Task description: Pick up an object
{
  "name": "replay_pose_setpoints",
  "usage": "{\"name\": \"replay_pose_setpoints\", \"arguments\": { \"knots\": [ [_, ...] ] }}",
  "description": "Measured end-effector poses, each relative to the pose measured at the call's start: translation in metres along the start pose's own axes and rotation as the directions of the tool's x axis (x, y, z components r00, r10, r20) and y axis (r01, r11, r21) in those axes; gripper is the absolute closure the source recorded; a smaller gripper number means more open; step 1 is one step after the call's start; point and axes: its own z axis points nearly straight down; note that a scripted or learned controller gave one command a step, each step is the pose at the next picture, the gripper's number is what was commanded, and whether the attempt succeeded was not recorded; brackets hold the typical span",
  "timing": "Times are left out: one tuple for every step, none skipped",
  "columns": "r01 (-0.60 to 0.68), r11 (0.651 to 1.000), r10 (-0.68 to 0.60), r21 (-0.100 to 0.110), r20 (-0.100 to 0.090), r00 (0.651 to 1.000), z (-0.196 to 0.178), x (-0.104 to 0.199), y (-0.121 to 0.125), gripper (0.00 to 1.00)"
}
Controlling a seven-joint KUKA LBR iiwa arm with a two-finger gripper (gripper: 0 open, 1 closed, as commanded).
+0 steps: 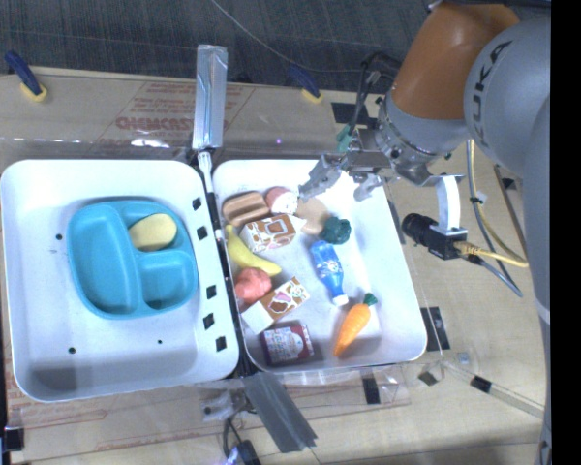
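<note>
The grey arm's two-finger gripper (341, 178) hangs over the upper edge of the right-hand shallow white bin (399, 260), its fingers spread apart with nothing between them, so by my reading the pick has not yet been made. Every candidate lies loose in that bin: a small brown bread-like toy (242, 204) and a pale pink round piece (280, 200) at the top, a dark green lump (336, 230) just below the fingers, a white printed carton (270, 232), a yellow toy banana (247, 256), a blue plastic bottle (326, 266), a reddish rounded fruit (253, 283), a second small printed box (286, 297), an orange toy carrot with a green top (352, 325) and a dark red jar (287, 343) near the bottom wall. The left white bin (19, 260) holds a blue divided tray (97, 260) with a yellow oval piece (153, 231) in its upper compartment. The nearest things to the fingers are the pink piece and the green lump; left to do, I judge, are the descent, the closing and the lift
</note>
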Motion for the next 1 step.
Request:
{"name": "replay_pose_setpoints", "arguments": {
  "knots": [
    [0.087, 0.996, -0.087, 0.008, -0.003, 0.996, 0.1373, -0.0433, -0.0649, 0.0]
  ]
}}
